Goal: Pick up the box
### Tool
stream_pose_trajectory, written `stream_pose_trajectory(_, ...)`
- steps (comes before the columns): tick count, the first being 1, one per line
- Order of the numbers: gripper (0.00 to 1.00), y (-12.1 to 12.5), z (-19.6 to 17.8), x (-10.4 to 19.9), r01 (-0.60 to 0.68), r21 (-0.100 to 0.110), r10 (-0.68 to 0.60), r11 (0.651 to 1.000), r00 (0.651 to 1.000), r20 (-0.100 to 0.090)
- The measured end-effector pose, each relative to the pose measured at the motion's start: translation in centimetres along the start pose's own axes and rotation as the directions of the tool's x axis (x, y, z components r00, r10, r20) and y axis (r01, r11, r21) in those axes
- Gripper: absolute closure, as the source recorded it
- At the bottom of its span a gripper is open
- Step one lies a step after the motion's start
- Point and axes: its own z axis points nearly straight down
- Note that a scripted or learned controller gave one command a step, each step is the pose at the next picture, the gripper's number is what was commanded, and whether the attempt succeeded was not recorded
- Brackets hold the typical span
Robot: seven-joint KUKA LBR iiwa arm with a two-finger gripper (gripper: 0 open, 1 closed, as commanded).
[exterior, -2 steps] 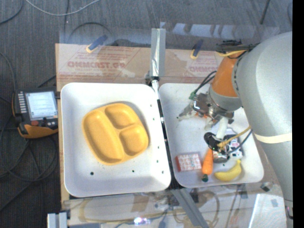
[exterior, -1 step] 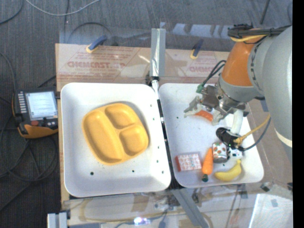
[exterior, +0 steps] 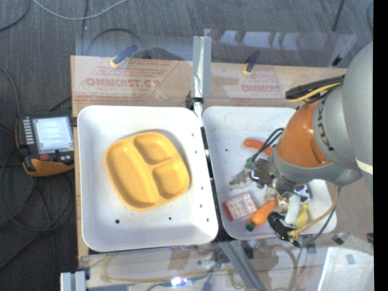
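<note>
From above, the box (exterior: 240, 205) lies flat in the right bin (exterior: 227, 129), just left of a carrot (exterior: 262, 214). The gripper (exterior: 262, 173) hangs over this bin above the box; its opening cannot be told. A yellow tray (exterior: 147, 168) fills the left bin (exterior: 91, 223).

The arm (exterior: 357, 108) came in from the right side of the view, big grey body taking up the upper right corner, then the orange band (exterior: 301, 139) curving down and left toward the wrist. Below the band sat a grey collar, and under that the gripper (exterior: 267, 177) pointed down and to the left, low over the right-hand side of the bench. Cables trailed around the wrist. Honestly couldn't make out from this angle how the gripper was set.
</note>
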Motion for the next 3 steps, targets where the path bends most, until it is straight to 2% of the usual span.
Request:
stream_pose_trajectory(1, 0.0, 0.0, 0.0, -0.2, 0.167, -0.006, -0.167, 0.986, 0.986, 0.005)
stream_pose_trajectory(2, 0.0, -1.2, -0.1, -0.2, 0.263, -0.012, -0.263, 0.965, 0.965, 0.008)
stream_pose_trajectory(3, 1.0, -1.2, -1.0, 0.0, 0.263, -0.009, -0.263, 0.965, 0.965, 0.003)
